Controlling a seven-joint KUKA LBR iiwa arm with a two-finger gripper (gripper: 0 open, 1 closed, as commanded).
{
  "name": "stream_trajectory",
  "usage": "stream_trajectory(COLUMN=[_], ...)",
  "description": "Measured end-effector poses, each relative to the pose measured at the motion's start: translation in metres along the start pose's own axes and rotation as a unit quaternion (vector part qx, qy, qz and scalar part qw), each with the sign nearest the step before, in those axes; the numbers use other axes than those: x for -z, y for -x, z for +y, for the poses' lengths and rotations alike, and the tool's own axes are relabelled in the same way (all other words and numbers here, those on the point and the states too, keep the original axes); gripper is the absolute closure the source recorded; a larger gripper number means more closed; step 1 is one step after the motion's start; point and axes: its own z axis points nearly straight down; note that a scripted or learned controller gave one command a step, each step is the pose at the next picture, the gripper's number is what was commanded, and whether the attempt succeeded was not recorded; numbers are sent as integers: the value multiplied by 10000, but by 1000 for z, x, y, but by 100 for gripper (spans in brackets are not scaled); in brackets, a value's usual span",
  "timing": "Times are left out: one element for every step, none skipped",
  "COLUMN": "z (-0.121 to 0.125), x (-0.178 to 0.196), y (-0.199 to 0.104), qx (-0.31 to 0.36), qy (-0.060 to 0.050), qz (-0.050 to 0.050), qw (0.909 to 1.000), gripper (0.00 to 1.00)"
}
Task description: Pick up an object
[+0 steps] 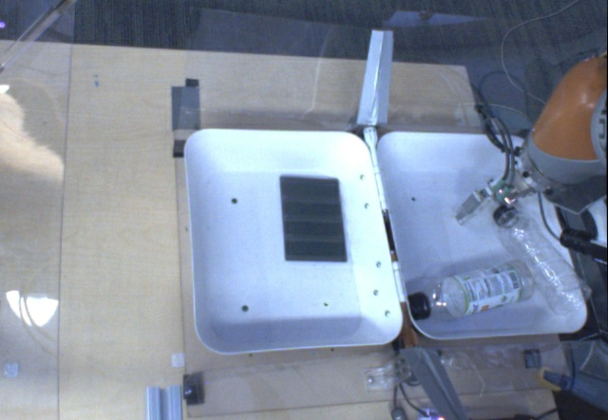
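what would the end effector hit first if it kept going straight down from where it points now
Probably the bare white floor of the right bin. The end effector sits above it, pointing down-left, with the clear plastic bottle lying nearer the front wall, off that line. Depth is hard to judge.

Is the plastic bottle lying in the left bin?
No, the plastic bottle lies on its side in the right bin; the left bin holds a dark rectangular pad.
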Motion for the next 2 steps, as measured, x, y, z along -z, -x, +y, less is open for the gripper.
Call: stream_trajectory(z=[21, 7], x=[-1, 0], y=[9, 3], qx=[-238, -163], qy=[-3, 0], qz=[2, 1], qw=[9997, 9999], gripper=[0, 0])
